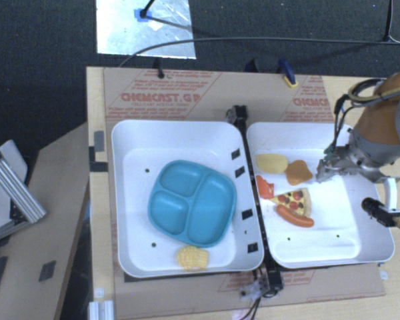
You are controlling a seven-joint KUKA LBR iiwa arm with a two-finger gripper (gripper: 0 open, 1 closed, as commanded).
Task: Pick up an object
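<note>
In the right bin (367,245), the claw (322,172) hovers at three o'clock of the brown cookie (298,173), gripping nothing. Whether it is released or clenched cannot be told. Lifting remains undone.

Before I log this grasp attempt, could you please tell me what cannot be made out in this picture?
- Claw, camera view: too small and blurred to tell how it is set, or whether it touches the brown round toy food piece.
- Grey arm: cut off by the right edge.
</note>
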